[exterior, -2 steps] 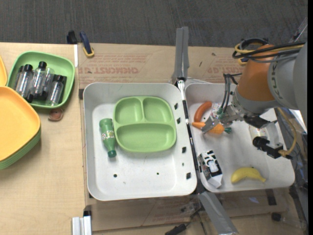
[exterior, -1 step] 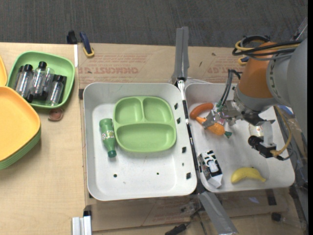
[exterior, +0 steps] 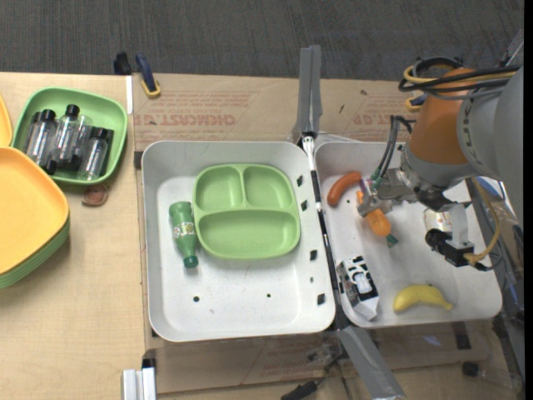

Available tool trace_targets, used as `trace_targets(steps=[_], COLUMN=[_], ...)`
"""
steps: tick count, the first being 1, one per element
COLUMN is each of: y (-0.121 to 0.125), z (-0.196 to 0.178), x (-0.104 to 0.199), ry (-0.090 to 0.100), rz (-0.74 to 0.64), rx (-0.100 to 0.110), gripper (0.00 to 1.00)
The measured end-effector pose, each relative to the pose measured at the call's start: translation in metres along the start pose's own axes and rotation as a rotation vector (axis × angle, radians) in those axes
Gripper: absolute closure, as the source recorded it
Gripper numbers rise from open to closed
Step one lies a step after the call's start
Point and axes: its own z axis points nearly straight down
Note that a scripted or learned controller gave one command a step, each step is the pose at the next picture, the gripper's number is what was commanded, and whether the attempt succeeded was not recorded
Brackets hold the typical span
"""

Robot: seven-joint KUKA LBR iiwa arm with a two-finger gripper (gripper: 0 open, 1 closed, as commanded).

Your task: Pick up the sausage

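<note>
Gripper [exterior: 372,202] is hanging low in the right bin [exterior: 466,307], over a carrot [exterior: 379,222]; grip state: cannot tell. Sausage [exterior: 342,187] is lying just left of it near the bin's back-left corner, apparently not grasped. Pick not done; grasp and lift are remaining.

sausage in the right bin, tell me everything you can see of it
The sausage is a short, curved, orange-red link with a smooth, slightly glossy skin and rounded ends. It lies flat on the floor of the right bin, near its upper left corner, slanting up to the right. The gripper is just to its right, by the carrot.
</note>
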Motion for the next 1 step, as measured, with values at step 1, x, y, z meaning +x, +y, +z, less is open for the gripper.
trace_targets(steps=[1], y=[-0.0935], z=[-0.1402], x=[0.0465], ry=[0.002], rz=[0.01], rx=[0.003], gripper=[1.0])
